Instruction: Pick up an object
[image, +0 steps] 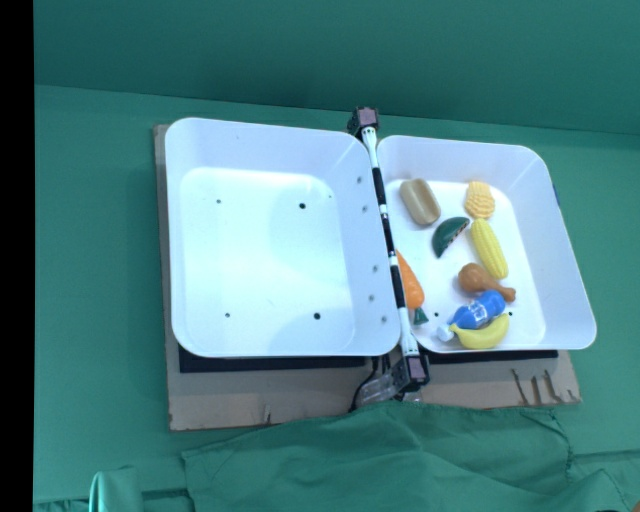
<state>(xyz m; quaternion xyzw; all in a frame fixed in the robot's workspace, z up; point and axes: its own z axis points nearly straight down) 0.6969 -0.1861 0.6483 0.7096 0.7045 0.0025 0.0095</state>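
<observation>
The right bin holds several toy foods. A brown bread loaf lies at its back left, with a dark green wedge just in front of it. A yellow corn piece sits at the back, and a longer yellow corn cob lies below it. A brown chicken drumstick rests above a blue bottle and a yellow banana. An orange carrot lies along the bin's left wall.
The left bin stands beside the right one. A black-and-white rod runs along the seam between the bins. Both rest on a cardboard sheet. Green cloth is bunched at the front.
</observation>
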